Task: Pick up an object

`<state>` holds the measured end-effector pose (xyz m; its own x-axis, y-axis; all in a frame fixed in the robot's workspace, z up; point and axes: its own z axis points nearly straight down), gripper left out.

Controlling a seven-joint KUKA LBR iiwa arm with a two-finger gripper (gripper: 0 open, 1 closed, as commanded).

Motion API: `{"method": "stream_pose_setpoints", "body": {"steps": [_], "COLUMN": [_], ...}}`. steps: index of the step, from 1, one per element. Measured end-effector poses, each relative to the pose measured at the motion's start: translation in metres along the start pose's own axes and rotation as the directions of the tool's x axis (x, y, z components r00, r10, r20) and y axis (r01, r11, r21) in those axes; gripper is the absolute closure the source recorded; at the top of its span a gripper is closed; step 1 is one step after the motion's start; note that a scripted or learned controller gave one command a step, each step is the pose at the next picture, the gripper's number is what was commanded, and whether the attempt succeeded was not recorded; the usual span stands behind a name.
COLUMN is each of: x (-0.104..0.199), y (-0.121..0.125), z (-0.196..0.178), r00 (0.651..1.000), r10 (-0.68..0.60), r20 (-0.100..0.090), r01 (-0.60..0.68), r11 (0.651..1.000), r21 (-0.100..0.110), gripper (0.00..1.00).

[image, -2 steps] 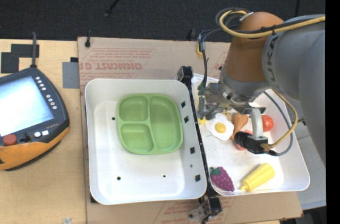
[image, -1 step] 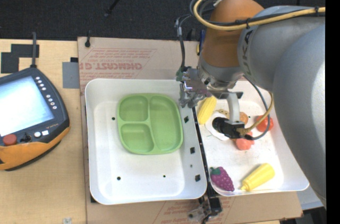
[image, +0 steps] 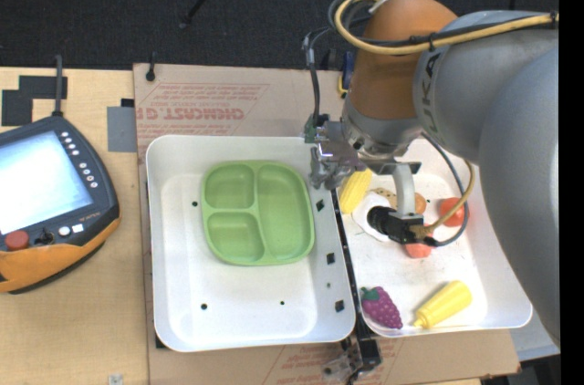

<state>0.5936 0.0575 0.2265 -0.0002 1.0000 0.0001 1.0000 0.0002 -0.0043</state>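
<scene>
My gripper [image: 325, 159] hangs over the divider between the two bins, at the top left corner of the right bin [image: 497, 287]. Just to its lower right lies a yellow corn cob [image: 354, 189], close beside it. Further into the right bin are a red piece [image: 450, 212], a small orange-red piece [image: 418, 250], a bunch of purple grapes [image: 381, 307] and a yellow bottle-shaped toy [image: 443, 304]. Nothing shows in the gripper's grasp. The wrist hides part of the right bin's back.
A green divided plate [image: 255, 213] lies in the left bin [image: 173, 283]. A small white disc [image: 367, 220] sits near the corn. A teach pendant [image: 50, 192] rests on the bench at the far left. Cardboard [image: 210, 105] lies behind the bins.
</scene>
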Motion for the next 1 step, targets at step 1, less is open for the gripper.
{"method": "stream_pose_setpoints", "body": {"steps": [1], "x": [0.0008], "y": [0.0050], "z": [-0.0085], "r00": [1.000], "r10": [-0.005], "r20": [0.000], "r01": [0.005], "r11": [1.000], "r21": [-0.002], "gripper": [1.00]}}
